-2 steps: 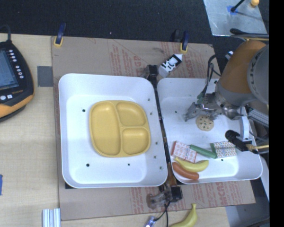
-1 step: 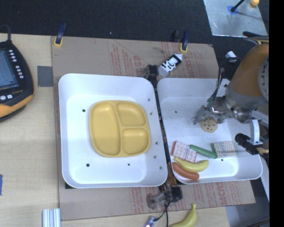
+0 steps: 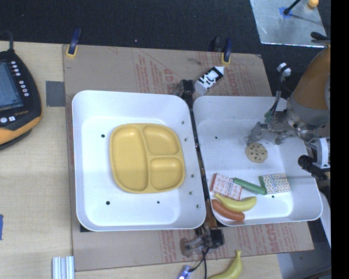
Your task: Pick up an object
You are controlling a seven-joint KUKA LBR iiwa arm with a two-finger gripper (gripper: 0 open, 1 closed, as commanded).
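In the right white bin (image 3: 232,114) lie a round brown cookie (image 3: 256,152), a yellow banana (image 3: 239,203), a red-orange hot dog (image 3: 227,211), a green stick-shaped item (image 3: 248,185), a pink-patterned packet (image 3: 223,186) and a small speckled block (image 3: 276,183). My gripper (image 3: 267,133) hangs at the bin's right side, just above and behind the cookie. Its fingers stand open, with nothing between them. The grey arm reaches in from the right edge.
The left white bin (image 3: 81,156) holds a yellow divided plate (image 3: 146,157). A teach pendant (image 3: 9,100) rests on the bench at far left. A black-and-white tag (image 3: 210,78) sits behind the bins, and a second banana (image 3: 230,267) lies in front.
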